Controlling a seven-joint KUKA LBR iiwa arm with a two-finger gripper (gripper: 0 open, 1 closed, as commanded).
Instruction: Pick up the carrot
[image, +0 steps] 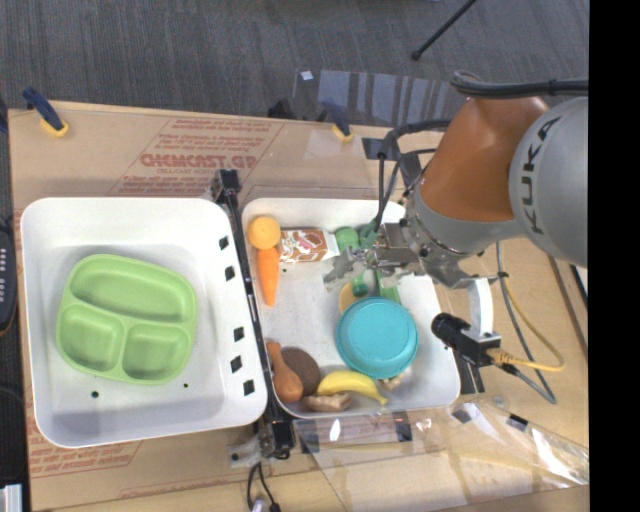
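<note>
Plastic film (500, 440) lies crumpled on the worktop (150, 150) at the near right corner, just in front of the right bin (300, 215). Along that bin's near wall sit a banana (352, 385), a brown potato-like piece (300, 368) and a tan piece (322, 403), all close together. Just behind the banana stands a teal bowl (376, 337). The carrot (268, 274) lies against the bin's left wall, pointing toward the near side, with an orange (264, 232) touching its far end. A small printed packet (303, 245) lies just right of the orange, and a green item (346, 239) beside that. The end effector (366, 268) hangs over the bin's middle, just behind the bowl and well to the right of the carrot; whether its fingers are spread or pressed together cannot be told. The left bin (40, 300) holds a green divided plate (127, 317).
</note>
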